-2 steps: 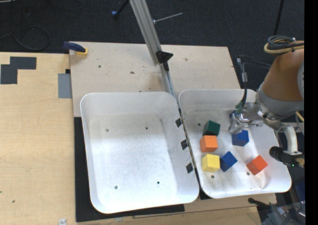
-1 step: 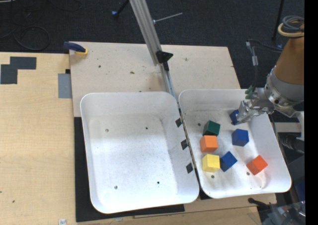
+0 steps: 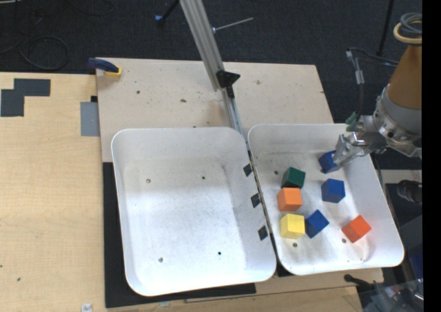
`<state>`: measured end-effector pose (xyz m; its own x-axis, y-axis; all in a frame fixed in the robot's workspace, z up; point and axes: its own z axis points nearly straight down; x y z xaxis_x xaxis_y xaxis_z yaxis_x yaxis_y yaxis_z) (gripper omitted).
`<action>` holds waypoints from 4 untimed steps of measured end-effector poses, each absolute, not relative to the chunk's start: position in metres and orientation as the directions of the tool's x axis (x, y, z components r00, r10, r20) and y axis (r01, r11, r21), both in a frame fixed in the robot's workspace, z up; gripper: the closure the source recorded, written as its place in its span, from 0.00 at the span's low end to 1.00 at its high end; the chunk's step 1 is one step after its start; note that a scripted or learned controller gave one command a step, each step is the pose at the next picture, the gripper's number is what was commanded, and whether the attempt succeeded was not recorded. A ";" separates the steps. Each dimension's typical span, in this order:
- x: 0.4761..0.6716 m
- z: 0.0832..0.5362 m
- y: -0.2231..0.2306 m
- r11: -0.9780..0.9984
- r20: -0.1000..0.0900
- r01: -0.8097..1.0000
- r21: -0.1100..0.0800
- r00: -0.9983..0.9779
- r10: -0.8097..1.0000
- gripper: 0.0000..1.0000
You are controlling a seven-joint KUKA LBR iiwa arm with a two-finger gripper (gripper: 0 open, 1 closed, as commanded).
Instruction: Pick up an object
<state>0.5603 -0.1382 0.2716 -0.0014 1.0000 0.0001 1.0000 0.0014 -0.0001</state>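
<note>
Grey metal fingers of the pincer [image 3: 342, 153] hang over the right bin [image 3: 386, 200], close to its far-right corner, and a small blue block [image 3: 326, 162] sits between them at their tips, so the pincer is closed around that block (its top hidden by the fingers, only a dark blue face showing). Above it, the arm [image 3: 403, 107] enters from the right with its orange band just over the wrist.

Further out in the same bin lie six other cubes, all apart from the held one. A dark green cube [image 3: 293, 178] touches an orange cube [image 3: 289, 199] near the bin's left wall, with a yellow cube [image 3: 292, 225] below them toward the near edge. A second blue cube [image 3: 333, 190] sits mid-bin, a third blue cube [image 3: 317, 223] leans against the yellow one, and a red-orange cube [image 3: 356, 229] lies nearest the near-right corner.

Beside it, the left bin [image 3: 138, 159] shares an edge with the right one.
</note>
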 end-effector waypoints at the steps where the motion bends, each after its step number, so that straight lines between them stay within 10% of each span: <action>1: 0.556 0.252 -0.090 0.004 0.003 1.000 -0.005 -0.004 1.000 1.00; 4: 0.551 0.222 0.054 0.003 0.002 1.000 -0.005 -0.003 1.000 1.00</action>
<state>0.5515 0.0535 0.2219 -0.0035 1.0000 0.0020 1.0000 0.0035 -0.0054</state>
